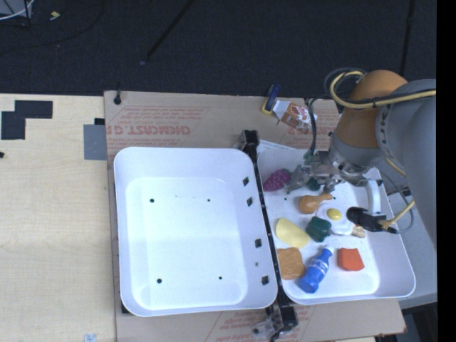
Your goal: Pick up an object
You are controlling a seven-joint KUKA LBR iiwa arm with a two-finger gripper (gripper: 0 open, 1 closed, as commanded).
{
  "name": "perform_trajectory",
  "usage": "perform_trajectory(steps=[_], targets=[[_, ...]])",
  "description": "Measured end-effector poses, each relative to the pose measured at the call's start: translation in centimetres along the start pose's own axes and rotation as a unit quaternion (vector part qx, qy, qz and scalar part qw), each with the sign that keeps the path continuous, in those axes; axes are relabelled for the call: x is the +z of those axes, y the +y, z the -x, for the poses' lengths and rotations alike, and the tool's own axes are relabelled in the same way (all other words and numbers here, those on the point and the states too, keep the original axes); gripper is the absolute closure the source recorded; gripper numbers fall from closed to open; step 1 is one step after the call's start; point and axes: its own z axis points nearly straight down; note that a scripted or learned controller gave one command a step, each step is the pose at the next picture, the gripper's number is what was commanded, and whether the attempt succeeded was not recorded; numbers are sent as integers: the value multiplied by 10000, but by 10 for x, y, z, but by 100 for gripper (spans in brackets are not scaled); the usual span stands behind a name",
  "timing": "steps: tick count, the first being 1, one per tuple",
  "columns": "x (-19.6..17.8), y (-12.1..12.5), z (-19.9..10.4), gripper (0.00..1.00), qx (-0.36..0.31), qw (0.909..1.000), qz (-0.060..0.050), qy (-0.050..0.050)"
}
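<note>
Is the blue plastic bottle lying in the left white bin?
No, the blue plastic bottle lies in the right white bin, beside the tan bread slice.

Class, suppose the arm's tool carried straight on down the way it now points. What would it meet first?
Probably the tan drumstick-shaped toy, which lies just below the tool in the right bin. The purple toy sits beside it; depth is unclear.

The arm (410,130) is built of smooth, rounded grey segments. Above the wrist sits a bulging orange band (370,112), glossy and dome-shaped. Yellow and black cables (342,91) loop around the top of that band, and another thin yellow cable (402,216) curls beside the lower grey casing. The wrist narrows to a grey collar, below which the gripper (311,174) shows as a cluster of dark metal parts.
</note>
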Motion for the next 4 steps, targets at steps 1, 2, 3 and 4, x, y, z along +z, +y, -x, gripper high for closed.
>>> perform_trajectory(steps=[1,2,3,4], targets=[[18,5,-34,0,-1,10000,-29,-1],[7,5,-35,100,4,10000,-31,13],[-90,8,-53,100,-21,10000,41,6],[-82,-3,-104,100,-26,10000,-17,13]])
